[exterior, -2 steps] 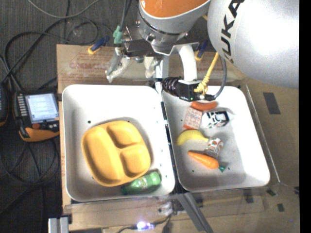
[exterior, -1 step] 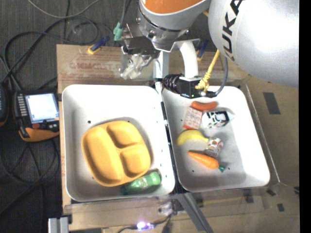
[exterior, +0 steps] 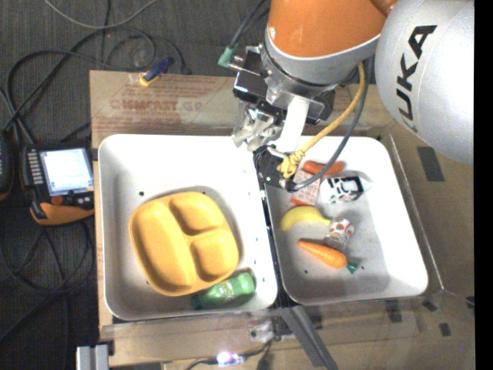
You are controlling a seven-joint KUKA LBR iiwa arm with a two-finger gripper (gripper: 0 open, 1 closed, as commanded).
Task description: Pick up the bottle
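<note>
The green bottle (exterior: 225,290) lies on its side in the left bin (exterior: 115,206), against the bin's front wall and just below a yellow divided plate (exterior: 185,241). My gripper (exterior: 266,163) hangs over the wall between the two bins, near their back edge. It is well away from the bottle, up and to the right of it in the view. Nothing shows in the gripper.
The right bin (exterior: 400,230) holds a carrot (exterior: 323,254), a yellow fruit (exterior: 304,218), a small can (exterior: 340,230), a black-and-white carton (exterior: 343,186) and a second carrot (exterior: 322,168). A yellow cable (exterior: 339,129) hangs from the wrist. A handheld screen (exterior: 62,172) lies left of the bench.
</note>
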